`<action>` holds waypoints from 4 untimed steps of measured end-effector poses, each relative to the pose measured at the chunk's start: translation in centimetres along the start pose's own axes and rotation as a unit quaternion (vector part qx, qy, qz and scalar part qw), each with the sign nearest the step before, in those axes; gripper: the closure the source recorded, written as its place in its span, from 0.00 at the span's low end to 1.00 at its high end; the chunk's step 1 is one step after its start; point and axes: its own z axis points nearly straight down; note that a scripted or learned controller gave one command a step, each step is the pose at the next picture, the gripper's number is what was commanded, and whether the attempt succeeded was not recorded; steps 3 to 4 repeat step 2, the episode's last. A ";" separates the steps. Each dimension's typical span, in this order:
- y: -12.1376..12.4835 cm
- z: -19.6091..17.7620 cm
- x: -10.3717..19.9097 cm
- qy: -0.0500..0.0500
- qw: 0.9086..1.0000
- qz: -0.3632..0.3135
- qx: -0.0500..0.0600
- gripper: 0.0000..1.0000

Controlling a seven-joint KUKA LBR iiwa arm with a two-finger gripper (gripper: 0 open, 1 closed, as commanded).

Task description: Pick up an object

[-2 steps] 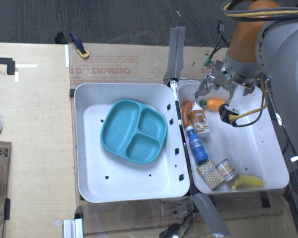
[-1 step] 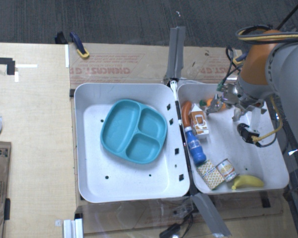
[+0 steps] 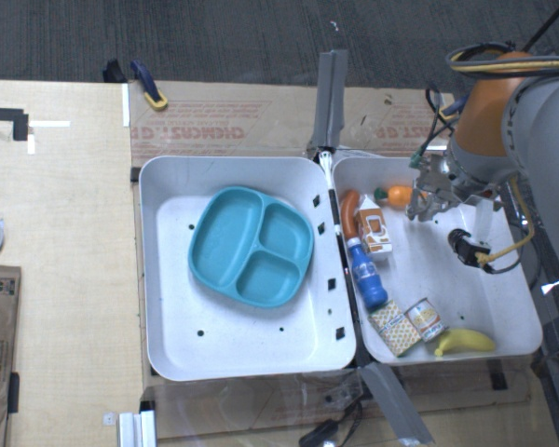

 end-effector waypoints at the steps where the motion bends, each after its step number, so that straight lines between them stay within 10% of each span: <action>1: 1.0 -9.1 5.5 0.000 1.000 0.015 -0.001 1.00; 4: 1.0 -11.2 5.2 0.000 0.996 0.092 -0.001 1.00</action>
